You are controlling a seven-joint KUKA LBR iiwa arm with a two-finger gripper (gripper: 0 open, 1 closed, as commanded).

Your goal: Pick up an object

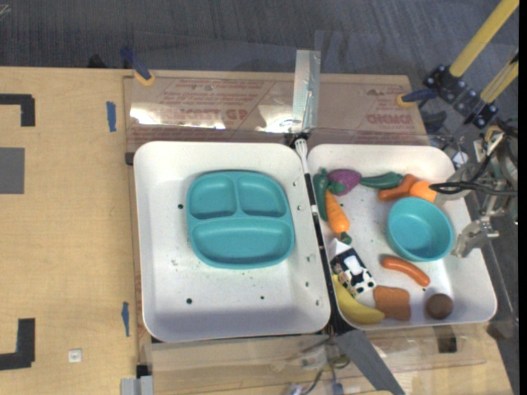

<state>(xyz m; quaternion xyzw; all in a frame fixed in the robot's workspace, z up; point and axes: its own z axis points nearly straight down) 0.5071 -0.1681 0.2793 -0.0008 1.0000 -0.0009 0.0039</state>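
The right bin (482, 303) holds several small toys. A teal bowl (420, 229) sits at its right side. Along the left wall lie a purple eggplant (344, 179), an orange carrot (336, 212), a black-and-white cow figure (352, 271) and a yellow banana (356, 305). An orange vegetable with a green stem (402, 186) lies at the back. A red sausage (405, 270), a brown-orange block (393, 302) and a brown ball (440, 305) lie near the front.
A teal divided plate (240, 219) rests in the left bin (156, 295). A metal post (306, 89) stands behind the divider between the bins. Cables and a small metal fitting (476, 235) hang by the right bin's right rim. Yellow bars (486, 31) cross the top right.
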